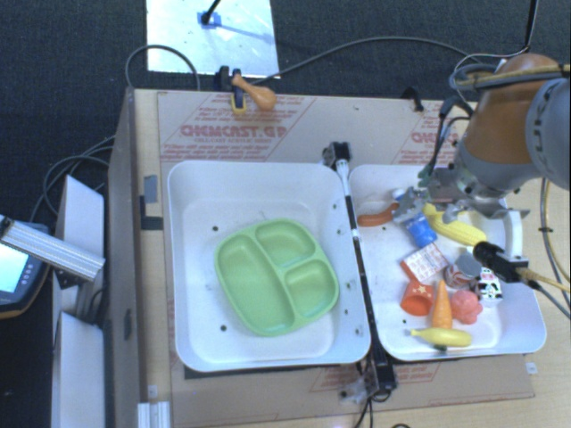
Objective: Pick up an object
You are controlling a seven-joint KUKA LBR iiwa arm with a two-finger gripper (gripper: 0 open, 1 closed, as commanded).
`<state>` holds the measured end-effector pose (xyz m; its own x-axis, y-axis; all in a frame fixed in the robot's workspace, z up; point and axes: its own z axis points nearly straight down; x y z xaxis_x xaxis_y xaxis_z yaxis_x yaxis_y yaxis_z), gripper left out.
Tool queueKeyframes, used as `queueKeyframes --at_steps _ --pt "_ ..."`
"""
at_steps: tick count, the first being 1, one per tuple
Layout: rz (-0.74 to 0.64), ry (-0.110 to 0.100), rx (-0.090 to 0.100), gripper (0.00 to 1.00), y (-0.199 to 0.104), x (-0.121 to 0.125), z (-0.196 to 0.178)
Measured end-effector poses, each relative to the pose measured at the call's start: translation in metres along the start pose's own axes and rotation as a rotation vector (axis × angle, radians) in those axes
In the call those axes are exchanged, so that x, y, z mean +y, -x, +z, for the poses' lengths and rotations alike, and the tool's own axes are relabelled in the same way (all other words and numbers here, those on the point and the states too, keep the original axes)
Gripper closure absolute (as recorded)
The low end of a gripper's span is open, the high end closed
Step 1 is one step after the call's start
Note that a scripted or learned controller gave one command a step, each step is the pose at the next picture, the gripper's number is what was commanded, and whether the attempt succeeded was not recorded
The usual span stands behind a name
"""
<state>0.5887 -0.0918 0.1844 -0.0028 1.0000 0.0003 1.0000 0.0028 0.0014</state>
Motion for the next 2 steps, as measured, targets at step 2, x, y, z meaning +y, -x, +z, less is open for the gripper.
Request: queueKeyframes --at_steps 2 --pt "0.002 -0.001 0.0 0.0 0.012 0.011 0.1"
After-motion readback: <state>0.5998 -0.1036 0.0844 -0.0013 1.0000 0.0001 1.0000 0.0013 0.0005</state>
